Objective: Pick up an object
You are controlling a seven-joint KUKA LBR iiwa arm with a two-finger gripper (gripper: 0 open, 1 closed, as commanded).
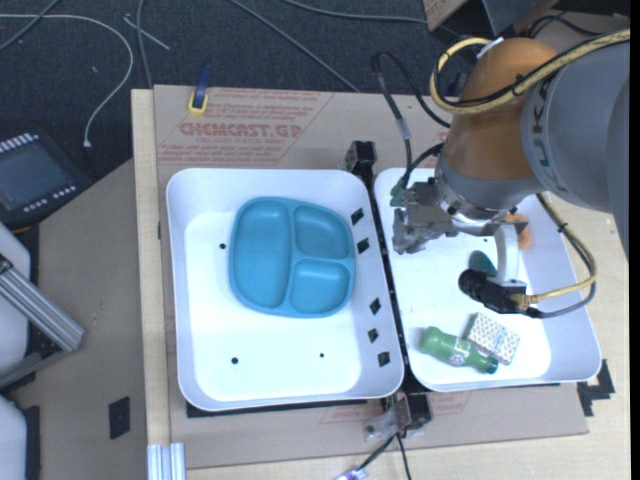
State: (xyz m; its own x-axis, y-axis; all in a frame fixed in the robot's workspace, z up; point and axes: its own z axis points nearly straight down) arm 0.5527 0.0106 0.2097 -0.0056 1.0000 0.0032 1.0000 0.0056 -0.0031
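My gripper [408, 236] sits low over the upper left part of the right bin [437, 303], close to the wall that bin shares with the left bin [200, 268], right of centre in the frame. My grey arm and its orange band come in from the upper right and cover much of the right bin's top edge. From this slanted angle I cannot tell whether the gripper is open or closed, and nothing shows as gripped in it. The things nearest me lie below and to the right of the gripper, toward the frame's lower right. A green bottle [450, 347] lies on its side near the right bin's bottom edge. A small packet with a checkered pattern [496, 339] sits just to its right and seems to touch it. Both are well apart from the gripper, with bare white floor between us. A small teal object [483, 262] peeks out to the gripper's right, partly hidden, so I cannot say what it is. In the left bin, left of the gripper and across the shared wall, a blue divided plate [292, 258] lies flat in the upper middle with its three compartments facing up. Both bins rest on a cardboard sheet with red print [250, 123] running along its upper edge.
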